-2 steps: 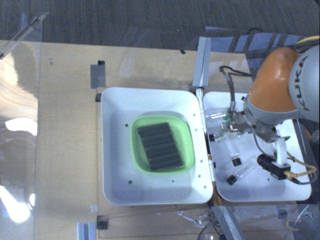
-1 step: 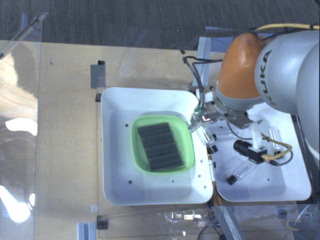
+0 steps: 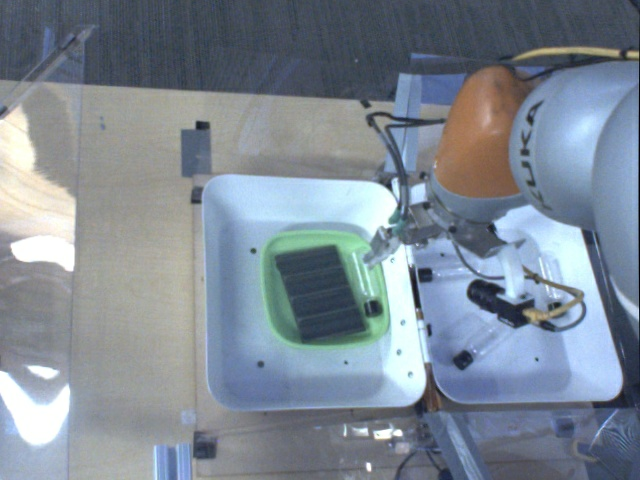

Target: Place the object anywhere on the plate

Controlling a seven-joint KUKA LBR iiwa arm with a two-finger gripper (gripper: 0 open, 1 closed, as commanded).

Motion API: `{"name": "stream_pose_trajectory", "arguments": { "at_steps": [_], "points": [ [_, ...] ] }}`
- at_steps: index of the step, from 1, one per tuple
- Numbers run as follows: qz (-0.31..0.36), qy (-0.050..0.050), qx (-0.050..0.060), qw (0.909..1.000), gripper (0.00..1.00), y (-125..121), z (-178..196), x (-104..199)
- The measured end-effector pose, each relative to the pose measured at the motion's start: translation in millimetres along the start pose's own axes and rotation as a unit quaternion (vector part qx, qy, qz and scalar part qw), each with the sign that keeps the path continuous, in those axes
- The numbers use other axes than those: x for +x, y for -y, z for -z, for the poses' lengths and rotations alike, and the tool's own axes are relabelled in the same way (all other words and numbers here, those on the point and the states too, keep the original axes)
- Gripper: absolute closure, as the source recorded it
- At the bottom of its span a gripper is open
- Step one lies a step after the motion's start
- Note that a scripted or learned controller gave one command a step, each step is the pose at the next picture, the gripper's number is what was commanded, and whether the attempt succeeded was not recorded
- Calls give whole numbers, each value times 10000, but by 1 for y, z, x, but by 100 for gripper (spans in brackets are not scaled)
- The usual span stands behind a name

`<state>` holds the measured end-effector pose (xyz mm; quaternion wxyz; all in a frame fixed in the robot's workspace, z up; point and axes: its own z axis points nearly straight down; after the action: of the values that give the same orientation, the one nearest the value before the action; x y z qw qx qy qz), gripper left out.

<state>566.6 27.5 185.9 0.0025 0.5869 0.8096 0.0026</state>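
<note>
A green plate [image 3: 278,320] lies in the left white bin [image 3: 230,368]. On it rests a dark ridged rectangular block [image 3: 319,293], lying flat and slanted. A small black cube [image 3: 373,308] sits at the plate's right edge, just right of the block. My gripper [image 3: 380,250] reaches in from the right and hangs over the plate's upper right rim, above the cube and beside the block's far corner. Nothing can be seen held in it.
The right white bin [image 3: 580,368] holds a clear tube-like piece with a black end [image 3: 464,359] near its front left. The wall between the two bins [image 3: 418,318] runs just right of the plate. The arm's bulk [image 3: 500,148] covers the right bin's back.
</note>
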Motion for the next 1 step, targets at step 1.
{"name": "stream_pose_trajectory", "arguments": {
  "at_steps": [1],
  "points": [
    [6, 9, -3, 10000, 0, -28, 4, -66]
  ]
}}
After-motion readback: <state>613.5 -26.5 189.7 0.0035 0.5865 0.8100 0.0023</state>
